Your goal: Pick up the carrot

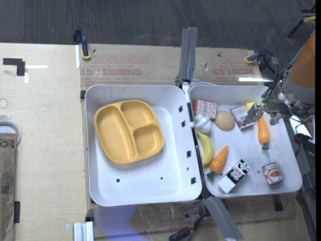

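Two carrots lie in the right bin (293, 157): one carrot (219, 158) at six o'clock, another (263, 131) beside the gripper (257, 112), whose state I cannot tell. Probably light, stiff, slippery plastic; grasp mid-body.

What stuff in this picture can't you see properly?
- Robot arm: cut off by the right edge of the camera view.
- Hand: too small and cluttered to tell if it is open or shut.
- Small can: label too tiny to read.
- Banana: partly tucked against the wall between the bins.
- Brown bag: cut off by the left edge.
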Controlling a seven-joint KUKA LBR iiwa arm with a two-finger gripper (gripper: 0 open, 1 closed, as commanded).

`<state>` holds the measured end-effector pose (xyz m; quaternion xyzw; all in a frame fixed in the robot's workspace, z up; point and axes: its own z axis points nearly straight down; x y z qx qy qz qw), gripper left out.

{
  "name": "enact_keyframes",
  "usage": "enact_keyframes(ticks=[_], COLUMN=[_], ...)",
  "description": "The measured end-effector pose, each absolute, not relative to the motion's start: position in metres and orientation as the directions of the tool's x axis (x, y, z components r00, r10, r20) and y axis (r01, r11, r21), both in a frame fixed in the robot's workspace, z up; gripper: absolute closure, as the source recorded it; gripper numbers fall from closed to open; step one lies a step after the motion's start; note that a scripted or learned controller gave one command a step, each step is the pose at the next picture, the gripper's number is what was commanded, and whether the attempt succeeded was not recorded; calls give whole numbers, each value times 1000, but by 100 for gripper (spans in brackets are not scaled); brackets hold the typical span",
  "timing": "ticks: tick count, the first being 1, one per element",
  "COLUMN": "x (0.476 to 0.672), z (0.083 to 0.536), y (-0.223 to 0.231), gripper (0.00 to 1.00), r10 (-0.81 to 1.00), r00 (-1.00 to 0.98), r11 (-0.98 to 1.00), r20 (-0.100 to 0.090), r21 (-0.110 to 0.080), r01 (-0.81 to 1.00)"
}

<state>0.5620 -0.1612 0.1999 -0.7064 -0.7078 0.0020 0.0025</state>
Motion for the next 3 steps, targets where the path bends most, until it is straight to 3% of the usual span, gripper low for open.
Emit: enact_keyframes(ticks=[1,2,3], x=[568,540,574], z=[100,89,178], y=[-213,-178,-222], gripper=[0,0,0], r10=[985,925,939], r00=[-175,-379,-344], r11=[175,379,344], r20=[3,3,0], r21=[0,-3,-2], r01=[985,925,939])
